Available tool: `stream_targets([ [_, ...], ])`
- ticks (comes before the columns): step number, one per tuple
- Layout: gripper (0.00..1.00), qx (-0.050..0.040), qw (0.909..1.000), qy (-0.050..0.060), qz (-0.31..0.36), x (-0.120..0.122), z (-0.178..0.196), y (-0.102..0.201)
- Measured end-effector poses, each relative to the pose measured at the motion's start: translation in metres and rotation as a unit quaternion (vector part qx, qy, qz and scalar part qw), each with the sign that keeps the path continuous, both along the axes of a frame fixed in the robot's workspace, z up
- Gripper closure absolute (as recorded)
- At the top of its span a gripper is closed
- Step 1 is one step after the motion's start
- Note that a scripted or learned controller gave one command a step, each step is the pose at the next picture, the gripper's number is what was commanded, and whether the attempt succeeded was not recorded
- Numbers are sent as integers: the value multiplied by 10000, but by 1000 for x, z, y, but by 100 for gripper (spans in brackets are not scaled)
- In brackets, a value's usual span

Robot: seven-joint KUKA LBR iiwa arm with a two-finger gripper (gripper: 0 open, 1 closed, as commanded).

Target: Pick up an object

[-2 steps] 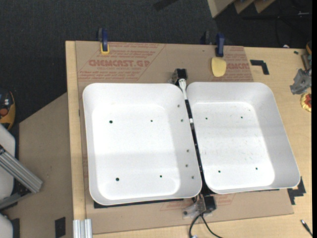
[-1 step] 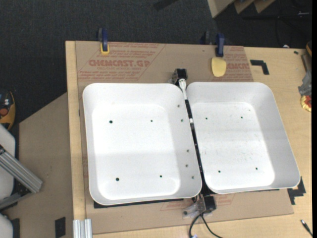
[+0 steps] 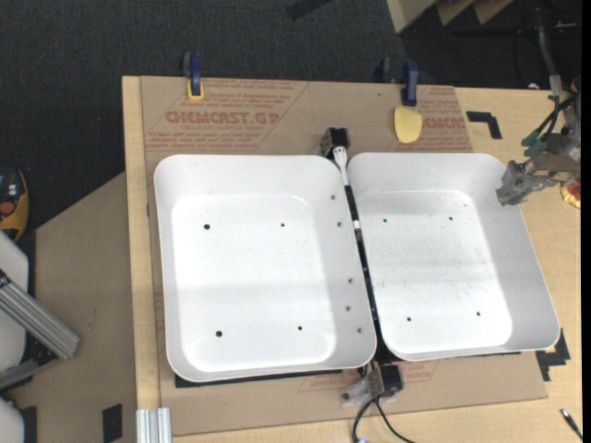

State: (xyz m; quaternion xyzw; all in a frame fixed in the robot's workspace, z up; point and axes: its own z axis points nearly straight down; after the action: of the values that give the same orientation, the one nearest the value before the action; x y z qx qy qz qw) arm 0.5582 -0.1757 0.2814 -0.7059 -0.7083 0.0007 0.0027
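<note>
A small pale yellow object [image 3: 407,124] lies on the brown board just behind the right bin [image 3: 517,247], below a blue clamp. What looks like my gripper [image 3: 519,184] shows as a small grey metal piece at the far right, over that bin's far right rim, with cables behind it. It is blurred and partly cut off by the frame edge. It is well to the right of the yellow object and apart from it. The left bin [image 3: 171,247] sits beside the right one, their rims touching.
Two blue clamps [image 3: 193,65] [image 3: 410,81] hold the board at its far edge. A black fitting and rod [image 3: 338,146] run along the seam between the bins. Cables and a connector [image 3: 374,386] lie at the near edge. A metal rail [image 3: 37,317] stands at left.
</note>
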Motion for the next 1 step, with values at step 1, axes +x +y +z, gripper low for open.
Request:
stream_targets([
  [1, 100, 8, 10000, 14, 6, -29, -54, 63],
])
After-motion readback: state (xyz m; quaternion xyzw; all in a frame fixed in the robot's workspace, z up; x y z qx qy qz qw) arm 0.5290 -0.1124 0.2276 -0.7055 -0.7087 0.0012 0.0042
